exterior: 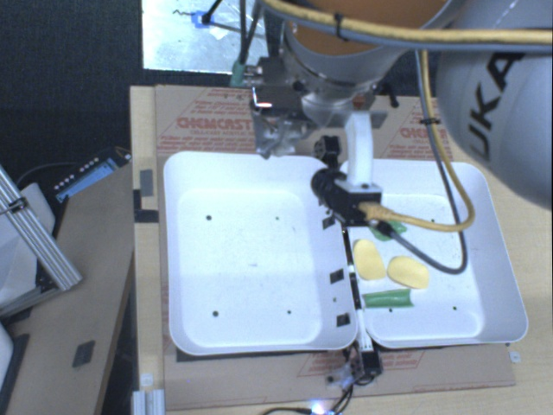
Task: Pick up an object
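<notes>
The gripper (278, 138) hangs over the left bin's (242, 258) far rim; whether it is open or closed cannot be told. The green stick (386, 298) lies well apart from it, in the right bin (488, 305), its long axis running left to right, just in front of a yellow piece (408, 271).

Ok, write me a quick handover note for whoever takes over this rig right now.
The gripper hangs over the far rim of the left bin, near the divide; I see nothing in it.
In the right bin: a yellow piece, a second yellow piece, a green stick, a small green piece partly behind the cable.
Done: no pick yet.
Left: cross to the right bin and pick one up.
</notes>
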